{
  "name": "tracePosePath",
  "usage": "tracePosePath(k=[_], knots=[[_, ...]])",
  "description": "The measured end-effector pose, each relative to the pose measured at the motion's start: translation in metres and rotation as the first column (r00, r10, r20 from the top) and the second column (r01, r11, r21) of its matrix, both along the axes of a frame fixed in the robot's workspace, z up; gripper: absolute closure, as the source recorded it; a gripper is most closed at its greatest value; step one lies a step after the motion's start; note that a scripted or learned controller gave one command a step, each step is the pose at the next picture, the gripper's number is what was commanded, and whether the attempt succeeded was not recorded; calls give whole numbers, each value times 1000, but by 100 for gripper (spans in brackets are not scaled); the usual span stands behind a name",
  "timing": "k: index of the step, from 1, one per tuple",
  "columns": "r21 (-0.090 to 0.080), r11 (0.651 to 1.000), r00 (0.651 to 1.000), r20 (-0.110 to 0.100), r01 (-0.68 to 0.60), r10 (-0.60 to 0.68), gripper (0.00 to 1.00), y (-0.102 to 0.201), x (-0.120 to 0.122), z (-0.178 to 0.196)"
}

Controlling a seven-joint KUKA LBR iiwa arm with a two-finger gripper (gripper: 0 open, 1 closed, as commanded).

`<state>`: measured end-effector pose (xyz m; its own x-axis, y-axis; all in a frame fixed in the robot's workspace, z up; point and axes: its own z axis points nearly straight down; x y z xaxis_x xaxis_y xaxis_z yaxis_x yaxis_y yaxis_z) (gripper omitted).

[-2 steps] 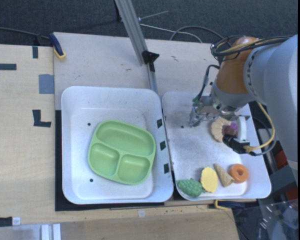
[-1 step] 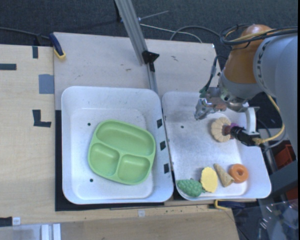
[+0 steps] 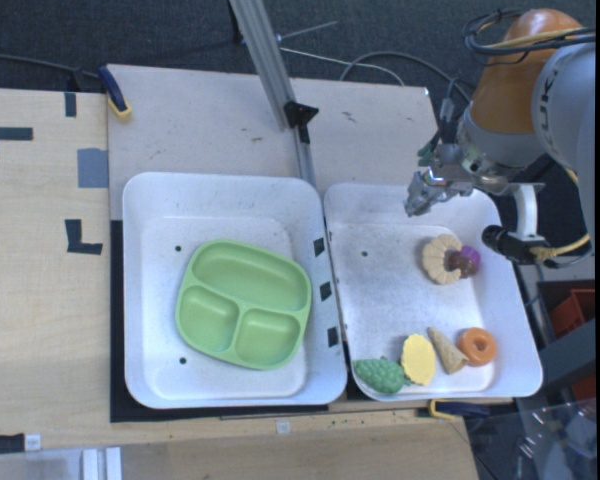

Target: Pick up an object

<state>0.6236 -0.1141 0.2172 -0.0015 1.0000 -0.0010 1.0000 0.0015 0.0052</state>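
The right bin (image 3: 380,298) holds several toy foods. A tan pastry with a purple piece (image 3: 448,260) lies near its right wall. Along the front edge sit a green broccoli piece (image 3: 380,374), a yellow piece (image 3: 417,358), a tan cone (image 3: 444,350) and an orange donut (image 3: 476,346). My gripper (image 3: 420,200) hangs over the bin's far right corner, up and left of the pastry, with nothing seen between its fingers.
The left bin (image 3: 145,268) carries a green divided plate (image 3: 244,304). A grey metal post (image 3: 265,53) slants down to the gap between the bins. A blue and yellow clamp (image 3: 115,92) sits at the bench's far left corner. Cables trail behind the arm.
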Motion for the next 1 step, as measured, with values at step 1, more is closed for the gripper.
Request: tracePosePath(k=[1], knots=[[1,1000,1000,-2,0,0,100,0,1,35]])
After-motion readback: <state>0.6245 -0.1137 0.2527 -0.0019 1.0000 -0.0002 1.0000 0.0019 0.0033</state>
